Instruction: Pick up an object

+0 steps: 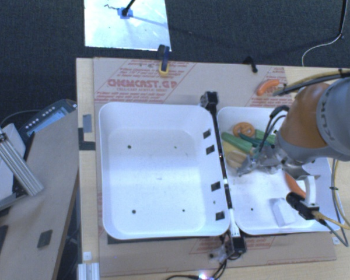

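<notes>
In the right bin (245, 223), tool (249, 163) sits low by the green stick (238, 140); grip state can't be told. Best: centre on one item, then close.

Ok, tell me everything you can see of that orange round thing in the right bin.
The orange disc lies flat near the far wall of the right bin. It looks like a round plastic toy, orange with a paler swirl on its face. Its near edge meets the green stick that runs across the bin. The claw sits nearer the camera, apart from it; nothing grips the disc.
</notes>
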